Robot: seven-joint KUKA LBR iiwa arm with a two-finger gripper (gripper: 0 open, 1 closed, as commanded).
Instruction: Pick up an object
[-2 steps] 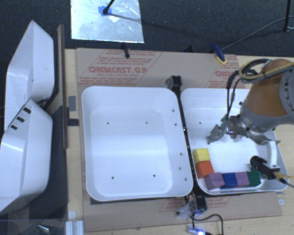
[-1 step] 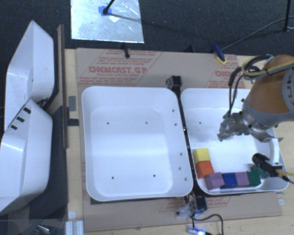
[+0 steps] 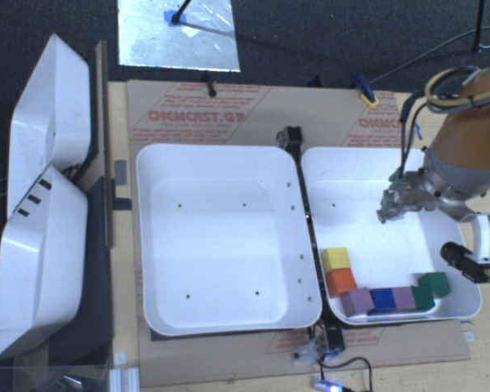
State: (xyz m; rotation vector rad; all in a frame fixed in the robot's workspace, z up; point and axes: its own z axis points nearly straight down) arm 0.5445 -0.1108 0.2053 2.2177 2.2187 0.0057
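White right bin (image 3: 367,188) holds all the blocks, bunched at its near edge: yellow block (image 3: 336,259) touching orange block (image 3: 340,281), then a row of purple block (image 3: 357,300), blue block (image 3: 383,300), a second purple block (image 3: 403,298) and green block (image 3: 430,288). Gripper (image 3: 393,206) hangs over the bin's bare middle, well apart from the blocks, nothing visible in it; cannot tell how far open. Left bin (image 3: 220,235) sits beside it on the surface (image 3: 200,117).
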